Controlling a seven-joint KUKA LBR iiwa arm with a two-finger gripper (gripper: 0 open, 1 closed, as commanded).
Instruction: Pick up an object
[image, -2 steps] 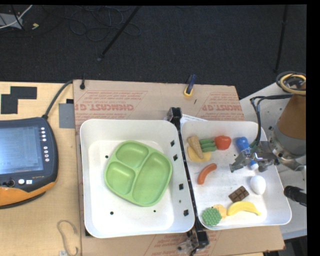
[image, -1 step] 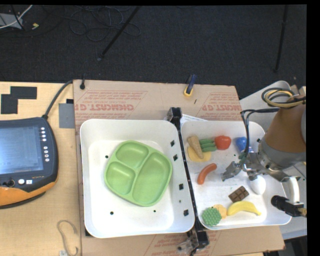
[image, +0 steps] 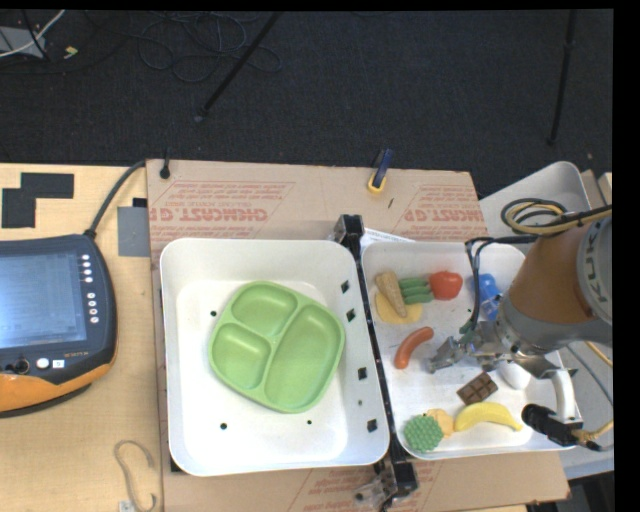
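So the gripper (image: 447, 352) is down inside the right bin (image: 385, 400), sitting roughly mid-bin, and its fingers look spread a bit with nothing between them as far as I can see, just bare white floor around the tips. The grey arm (image: 552, 290) with its orange band comes in from 3 o'clock and covers a good chunk of that bin's right side. Stuff lying around the gripper: a red sausage-looking piece (image: 412, 346) just beside it at about 9 o'clock, a brown chocolate-bar block (image: 477, 387) near it at 5 o'clock, and a yellow banana (image: 489, 418) further down at 5 o'clock near the bin's lower wall. A green bumpy thing (image: 423, 433) sits at 6 to 7 o'clock, in the lower left corner. Up at 11 to 12 o'clock there's a tan piece (image: 390, 297), a green piece (image: 416, 290) and a red tomato (image: 446, 286) in a row, plus something blue (image: 487, 290) at 1 o'clock. The left bin (image: 190, 420) holds a green divided plate (image: 277, 345), well apart from the gripper at 9 o'clock.
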